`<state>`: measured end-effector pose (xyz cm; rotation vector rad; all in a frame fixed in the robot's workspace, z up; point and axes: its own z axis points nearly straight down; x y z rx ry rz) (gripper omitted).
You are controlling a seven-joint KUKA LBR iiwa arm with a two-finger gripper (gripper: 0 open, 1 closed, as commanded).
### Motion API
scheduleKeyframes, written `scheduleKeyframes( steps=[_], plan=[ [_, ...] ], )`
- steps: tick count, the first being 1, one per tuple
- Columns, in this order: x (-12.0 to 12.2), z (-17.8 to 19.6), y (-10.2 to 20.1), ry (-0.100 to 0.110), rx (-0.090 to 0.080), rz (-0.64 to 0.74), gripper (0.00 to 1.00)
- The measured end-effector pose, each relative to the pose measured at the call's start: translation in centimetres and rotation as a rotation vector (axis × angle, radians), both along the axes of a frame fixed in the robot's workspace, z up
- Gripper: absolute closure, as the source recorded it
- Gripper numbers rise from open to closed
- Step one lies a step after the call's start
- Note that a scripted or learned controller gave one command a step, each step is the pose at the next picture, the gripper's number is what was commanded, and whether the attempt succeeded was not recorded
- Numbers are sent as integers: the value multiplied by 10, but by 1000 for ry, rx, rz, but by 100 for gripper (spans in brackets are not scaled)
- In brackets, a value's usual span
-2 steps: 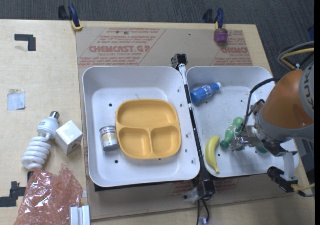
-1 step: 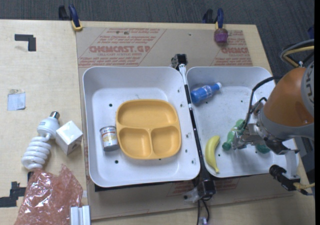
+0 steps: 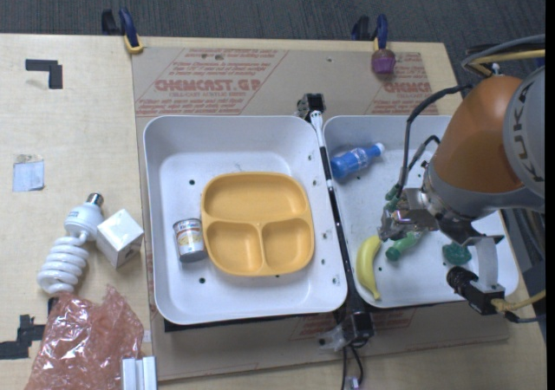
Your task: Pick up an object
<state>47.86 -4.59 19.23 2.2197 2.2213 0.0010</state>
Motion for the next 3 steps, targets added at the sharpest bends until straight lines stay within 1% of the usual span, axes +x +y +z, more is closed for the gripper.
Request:
scheduleKeyframes(
  steps=[1,2,3],
  plan=[
    [45,0,9,1,0,2,100],
    [45,0,9,1,-1,1,0],
    [30,-38,-47,2,0,0,0]
  ],
)
